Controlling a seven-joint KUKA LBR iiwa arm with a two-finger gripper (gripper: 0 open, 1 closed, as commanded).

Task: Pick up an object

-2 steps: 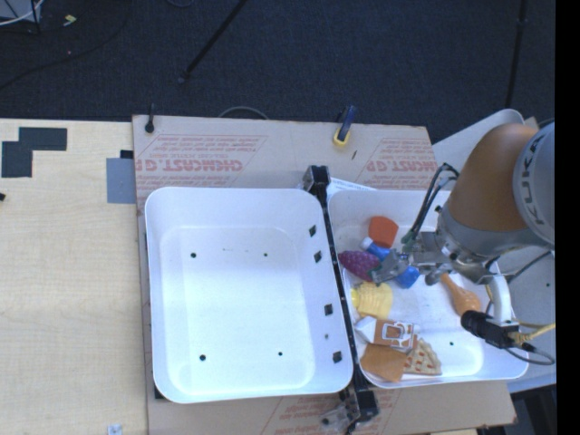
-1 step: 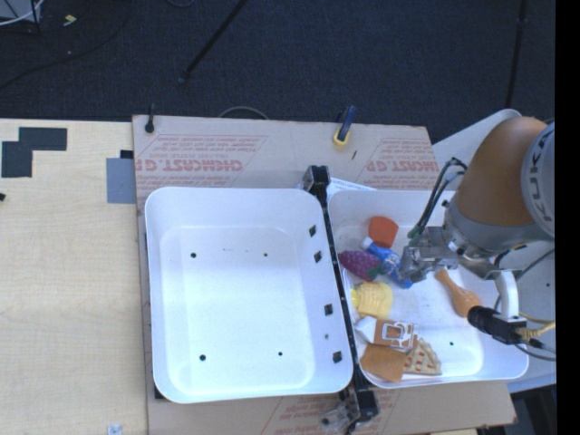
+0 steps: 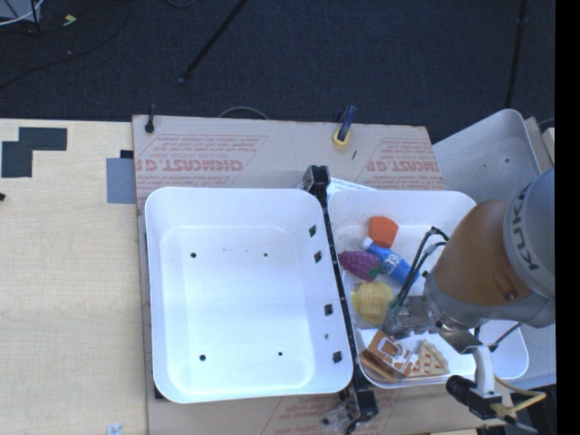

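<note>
In the camera view, the grey arm (image 3: 507, 261) with its orange band is reaching over the right bin (image 3: 358, 198), and its hand (image 3: 406, 317) is hanging low inside that bin. How far the hand is open cannot be told, and nothing is showing between its tips. Taking the hand as the landmark: a yellow object (image 3: 372, 300) is lying just to its left, a purple object (image 3: 358, 263) and a blue-and-white bottle (image 3: 388, 259) are lying above it, an orange object (image 3: 383, 231) is sitting further up, and a waffle-patterned piece (image 3: 408, 361) is resting just below it. The left bin (image 3: 236, 293) is sitting well left on the table (image 3: 63, 288).
</note>
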